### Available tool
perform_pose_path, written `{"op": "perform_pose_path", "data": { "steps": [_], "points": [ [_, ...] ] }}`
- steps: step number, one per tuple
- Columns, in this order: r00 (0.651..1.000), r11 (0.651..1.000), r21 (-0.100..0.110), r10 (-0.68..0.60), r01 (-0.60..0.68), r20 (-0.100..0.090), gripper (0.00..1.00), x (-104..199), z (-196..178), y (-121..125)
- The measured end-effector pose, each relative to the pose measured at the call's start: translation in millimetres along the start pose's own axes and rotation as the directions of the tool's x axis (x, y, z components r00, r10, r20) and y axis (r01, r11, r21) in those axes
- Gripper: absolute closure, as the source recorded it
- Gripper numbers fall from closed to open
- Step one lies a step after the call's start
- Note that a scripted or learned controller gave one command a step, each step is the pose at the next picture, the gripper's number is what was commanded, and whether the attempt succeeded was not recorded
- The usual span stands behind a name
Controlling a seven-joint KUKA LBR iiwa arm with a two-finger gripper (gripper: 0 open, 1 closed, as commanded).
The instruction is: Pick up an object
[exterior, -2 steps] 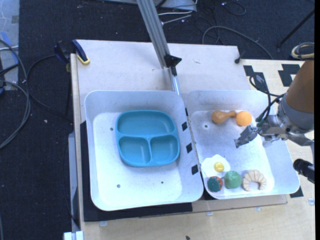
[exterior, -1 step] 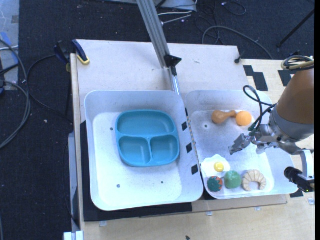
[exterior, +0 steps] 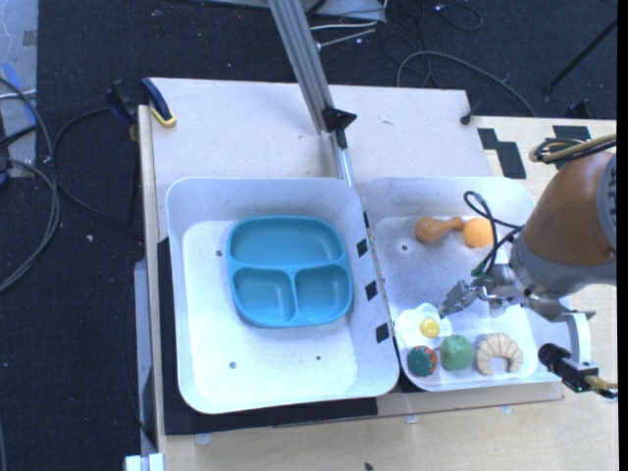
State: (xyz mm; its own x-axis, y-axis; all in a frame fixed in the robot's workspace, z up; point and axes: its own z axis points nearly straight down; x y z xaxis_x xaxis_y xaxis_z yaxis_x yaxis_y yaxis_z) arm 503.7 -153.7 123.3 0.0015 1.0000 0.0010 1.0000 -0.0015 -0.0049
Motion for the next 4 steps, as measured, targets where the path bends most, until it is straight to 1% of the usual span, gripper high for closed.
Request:
{"op": "perform_pose_path", "data": {
  "steps": [1, 2, 3, 4],
  "points": [
    [1.0, 1.0, -0.005, 0.0, 0.0, 0.001, 1.0, 0, -13, 1],
    [1.0, 1.0, -0.011, -0.005, 0.005, 0.003, 1.0, 6, -75, 3],
    [1.0, 1.0, -0.009, -0.005, 0.005, 0.003, 1.0, 6, -112, 4],
    [1.0, 1.0, -0.004, -0.009, 0.009, -0.001, 1.0, 56, -115, 1]
  ]
}}
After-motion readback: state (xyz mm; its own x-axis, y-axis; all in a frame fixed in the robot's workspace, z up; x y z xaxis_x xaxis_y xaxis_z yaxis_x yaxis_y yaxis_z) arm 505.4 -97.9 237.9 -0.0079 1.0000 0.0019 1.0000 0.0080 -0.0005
